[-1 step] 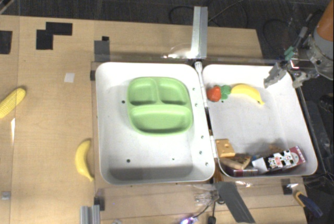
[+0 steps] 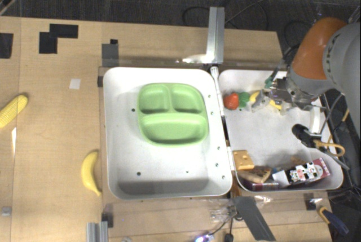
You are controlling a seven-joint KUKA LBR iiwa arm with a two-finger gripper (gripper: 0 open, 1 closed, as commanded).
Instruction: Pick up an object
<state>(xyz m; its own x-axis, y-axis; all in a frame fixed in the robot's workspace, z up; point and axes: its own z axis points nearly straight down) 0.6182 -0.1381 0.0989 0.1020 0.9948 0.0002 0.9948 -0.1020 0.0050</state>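
The gripper hangs low over the far end of the right bin; whether it is spread or pinched I cannot tell. Just left of it lie a small yellow piece, a green item and a red-orange fruit, with a toast slice and a printed box well nearer the camera.

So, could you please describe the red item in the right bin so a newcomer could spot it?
Find the right-hand white bin. Near its far-left corner, by the wall shared with the other bin, lies a small red tomato-like piece. It touches a green piece; it is the red one.
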